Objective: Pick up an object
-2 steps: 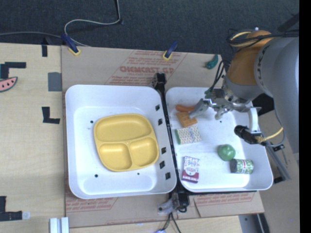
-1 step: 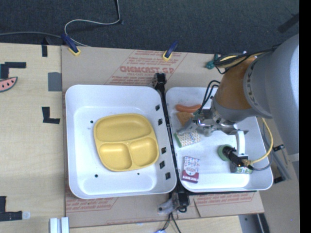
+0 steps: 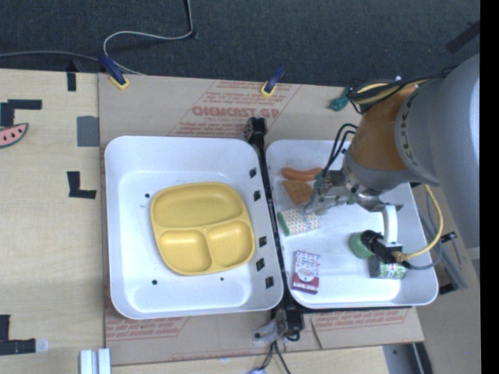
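My gripper [image 3: 320, 196] reaches down into the right bin [image 3: 417, 287], near its upper left part. Its tip hangs just right of a brownish piece [image 3: 295, 194] and just above a green-and-white checkered packet [image 3: 299, 223]. An orange stick-shaped item [image 3: 299, 173] lies behind it, close to the bin's far wall. Whether anything sits in the gripper is hidden by the wrist. A red-and-white packet [image 3: 307, 272] lies near the front wall.
A green round object [image 3: 359, 245] and a small can-like item [image 3: 388, 269] lie at the right bin's front right, under the arm's cables. The left bin [image 3: 125, 209] holds a yellow divided plate [image 3: 203, 227]. A black divider [image 3: 263, 209] separates the bins.
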Controlling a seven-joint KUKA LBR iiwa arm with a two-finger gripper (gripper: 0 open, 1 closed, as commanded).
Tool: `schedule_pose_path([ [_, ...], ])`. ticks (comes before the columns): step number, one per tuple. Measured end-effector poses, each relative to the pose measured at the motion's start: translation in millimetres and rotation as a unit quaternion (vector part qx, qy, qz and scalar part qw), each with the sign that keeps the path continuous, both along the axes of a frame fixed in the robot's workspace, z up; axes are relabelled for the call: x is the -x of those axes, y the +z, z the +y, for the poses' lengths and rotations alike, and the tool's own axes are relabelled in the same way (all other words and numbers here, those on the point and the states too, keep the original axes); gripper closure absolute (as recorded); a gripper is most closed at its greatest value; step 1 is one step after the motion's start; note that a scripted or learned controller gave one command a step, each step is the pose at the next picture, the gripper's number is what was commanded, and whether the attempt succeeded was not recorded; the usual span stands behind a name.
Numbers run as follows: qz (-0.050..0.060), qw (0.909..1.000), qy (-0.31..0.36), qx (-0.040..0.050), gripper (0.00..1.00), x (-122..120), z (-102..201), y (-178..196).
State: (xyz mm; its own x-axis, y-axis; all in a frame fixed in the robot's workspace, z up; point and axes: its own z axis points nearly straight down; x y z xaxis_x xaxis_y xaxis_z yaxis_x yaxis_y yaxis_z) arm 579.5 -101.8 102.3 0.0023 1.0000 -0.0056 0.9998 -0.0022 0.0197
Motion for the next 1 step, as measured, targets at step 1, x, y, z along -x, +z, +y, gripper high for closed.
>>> schedule_pose_path([
  [1,0.004,1.0,0.001,-0.0029,0.0,1.6,3.3,-2.6],
])
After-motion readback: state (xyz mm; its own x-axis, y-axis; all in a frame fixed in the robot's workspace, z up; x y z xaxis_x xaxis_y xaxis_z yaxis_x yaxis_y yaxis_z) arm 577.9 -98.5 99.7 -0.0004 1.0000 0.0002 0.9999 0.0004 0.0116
